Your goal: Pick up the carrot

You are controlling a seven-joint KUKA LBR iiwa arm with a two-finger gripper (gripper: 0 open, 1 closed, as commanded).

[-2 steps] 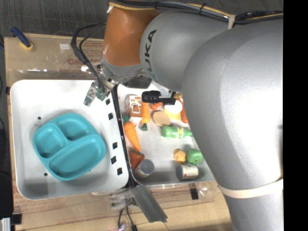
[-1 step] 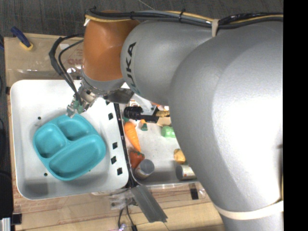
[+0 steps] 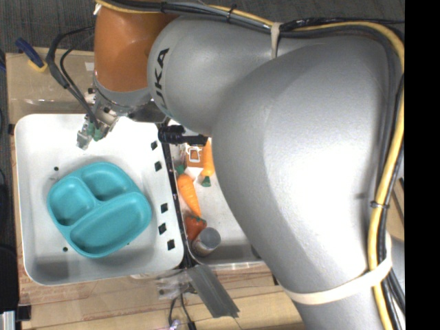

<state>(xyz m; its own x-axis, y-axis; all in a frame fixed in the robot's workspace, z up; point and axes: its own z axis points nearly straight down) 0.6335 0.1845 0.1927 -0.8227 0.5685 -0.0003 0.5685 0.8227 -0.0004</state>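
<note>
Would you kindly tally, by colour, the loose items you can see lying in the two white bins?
Teal: 1, the teal plastic divided plate in the left bin.
Orange: 2, the orange toy carrot and an orange piece above it.
Red: 1, a red item.
Grey: 1, a grey cylinder.
Total: 5

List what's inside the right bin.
In the right bin, along its left wall: a carrot, another orange piece, a red-orange item and a grey cup. The arm covers the rest.
</note>
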